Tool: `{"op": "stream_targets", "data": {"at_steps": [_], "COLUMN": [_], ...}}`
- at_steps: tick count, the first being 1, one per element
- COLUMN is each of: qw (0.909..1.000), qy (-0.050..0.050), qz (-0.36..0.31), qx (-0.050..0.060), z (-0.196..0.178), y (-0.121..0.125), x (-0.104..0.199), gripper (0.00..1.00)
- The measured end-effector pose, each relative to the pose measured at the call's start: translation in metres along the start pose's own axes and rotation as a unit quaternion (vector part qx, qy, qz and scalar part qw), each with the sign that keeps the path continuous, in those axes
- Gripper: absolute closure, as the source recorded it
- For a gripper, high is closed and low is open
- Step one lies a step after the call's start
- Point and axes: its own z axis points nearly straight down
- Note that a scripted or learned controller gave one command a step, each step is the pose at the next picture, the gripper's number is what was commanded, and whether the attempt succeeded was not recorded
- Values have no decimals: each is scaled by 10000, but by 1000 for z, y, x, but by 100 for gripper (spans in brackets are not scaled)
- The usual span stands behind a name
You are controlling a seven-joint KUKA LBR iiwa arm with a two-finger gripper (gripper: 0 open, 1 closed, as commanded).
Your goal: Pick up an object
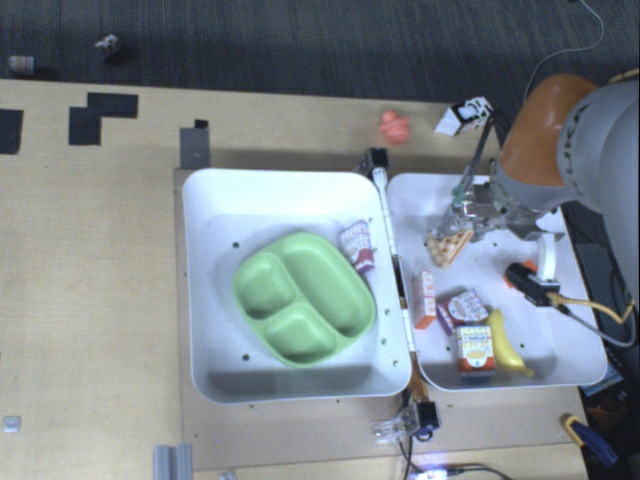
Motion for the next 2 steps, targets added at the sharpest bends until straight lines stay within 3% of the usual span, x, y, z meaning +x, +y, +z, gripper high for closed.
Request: {"op": "stream_targets", "data": {"at_steps": [1,2], "qw": [9999,9999], "qy": [9,9], "qz": [1,13], "qx": [136,153], "z": [-80,-112], "y": [-53,-134], "x": [54,84], "gripper": [100,100]}}
